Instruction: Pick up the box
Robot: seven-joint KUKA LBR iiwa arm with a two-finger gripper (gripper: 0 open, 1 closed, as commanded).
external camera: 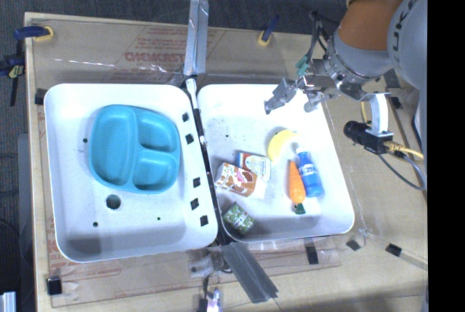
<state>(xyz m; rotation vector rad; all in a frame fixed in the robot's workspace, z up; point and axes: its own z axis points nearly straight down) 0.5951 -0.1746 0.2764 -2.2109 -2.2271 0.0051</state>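
Gripper (296,97) sits over the right bin (330,158), near its 1 o'clock corner. Two fingers splayed apart, one (279,97) reaching toward 9 o'clock, the other (314,100) shorter on the arm side. Nothing between them, so open and empty. Arm (385,12) comes in from 2 o'clock, orange band on top, grey body below.

Box (242,180): small printed carton, orange and white, lying flat near the middle of the right bin, at roughly 7 o'clock from the gripper and well apart from it. A second small packet (256,164) with a pale face lies just at its 1 o'clock, touching or overlapping; the edge between them is hard to tell.

Other items in the right bin: yellow lemon-like fruit (280,143) at 2 o'clock of the box, blue bottle (309,174) with white cap lying at 3 o'clock, orange carrot (295,185) right beside the bottle on its 9 o'clock side. Dark green lump (237,218) at 6 o'clock of the box, near the bin's lower wall.

Left bin (65,223) holds a blue divided tray (135,148), three compartments, sitting flat around bin centre.

Bins sit side by side, touching along the middle seam.
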